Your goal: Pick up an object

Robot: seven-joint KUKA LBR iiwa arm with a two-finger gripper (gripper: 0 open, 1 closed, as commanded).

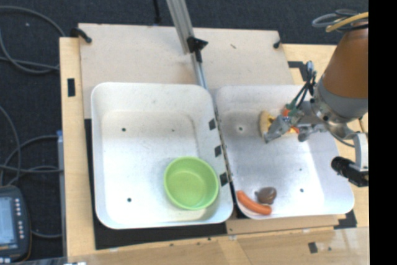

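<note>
The fingers [273, 131] reach down into the right bin [322, 189] near its upper middle, pointing toward the camera view's left, and their tips sit right at a small yellow object [265, 121] lying on the bin floor; the tips and the object overlap too closely to tell whether they are spread, closed, or gripping it. Behind them, a cluster of red, green and dark cabling and fittings [298, 116] leads up to the grey wrist, and above that the orange band [348, 68] of the arm fills the right side of the view, so the arm comes in from the right and slants downward and leftward over the bin. A black bracket [347, 169] juts out just below the wrist, over the bin's right edge. Well apart from the fingers, in the near left corner of the same bin, an orange carrot-like piece [254, 203] lies touching a small brown lump [267, 195]. In the left bin [124, 115], a green bowl [190, 182] stands upright near the front right corner. Both bins rest side by side on the desk [136, 49], and a slanted metal rail [177, 3] rises from behind the gap between them
</note>
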